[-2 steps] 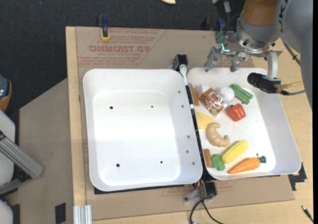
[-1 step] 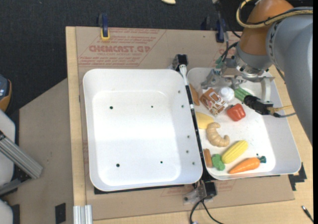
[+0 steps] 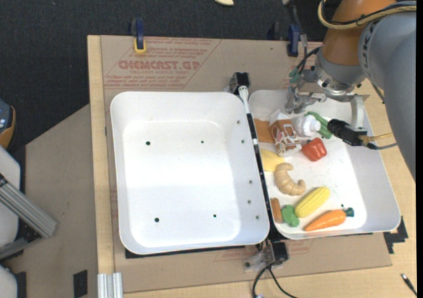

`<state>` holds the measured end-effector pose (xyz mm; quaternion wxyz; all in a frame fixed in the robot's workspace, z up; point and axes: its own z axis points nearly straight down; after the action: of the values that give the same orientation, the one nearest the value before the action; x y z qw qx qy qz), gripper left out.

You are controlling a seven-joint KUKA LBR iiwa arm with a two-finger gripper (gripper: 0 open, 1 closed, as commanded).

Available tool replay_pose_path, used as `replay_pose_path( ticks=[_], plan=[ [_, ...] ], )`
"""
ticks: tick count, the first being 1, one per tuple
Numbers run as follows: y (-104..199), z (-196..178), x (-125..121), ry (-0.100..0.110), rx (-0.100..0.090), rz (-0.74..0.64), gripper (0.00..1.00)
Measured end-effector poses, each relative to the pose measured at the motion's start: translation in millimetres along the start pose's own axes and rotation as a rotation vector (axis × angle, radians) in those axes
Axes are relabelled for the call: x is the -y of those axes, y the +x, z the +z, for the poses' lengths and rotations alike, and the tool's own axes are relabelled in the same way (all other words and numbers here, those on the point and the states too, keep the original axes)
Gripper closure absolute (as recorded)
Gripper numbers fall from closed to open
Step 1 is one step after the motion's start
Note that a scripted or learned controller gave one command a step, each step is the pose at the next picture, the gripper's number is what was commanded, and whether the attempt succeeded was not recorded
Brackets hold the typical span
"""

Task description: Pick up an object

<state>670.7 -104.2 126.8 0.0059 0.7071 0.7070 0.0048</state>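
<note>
Most toys crowd the right bin's left edge below the gripper, grip state unclear.

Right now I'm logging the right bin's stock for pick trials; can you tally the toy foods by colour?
Red: 1, red toy pepper
Orange: 1, orange toy carrot
Yellow: 1, yellow corn cob
Tan: 1, tan croissant
Total: 4; other pieces under the gripper are too cluttered to sort.

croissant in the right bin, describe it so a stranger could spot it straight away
Look in the right bin, among the toy food near its middle. The croissant is the tan, curved piece just above the yellow corn; nothing else there is crescent-shaped.
</note>
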Motion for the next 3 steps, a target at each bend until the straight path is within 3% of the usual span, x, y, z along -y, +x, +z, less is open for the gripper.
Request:
replay_pose_path(
  ticks=[1,2,3],
  plan=[
    [11.1,44.0,13.2,0.019,-0.002,-0.001,1.00],
    [8.6,41.6,4.3,0.013,-0.001,-0.001,1.00],
    [-15.5,41.6,4.7,0.013,0.000,0.002,1.00]
  ],
)
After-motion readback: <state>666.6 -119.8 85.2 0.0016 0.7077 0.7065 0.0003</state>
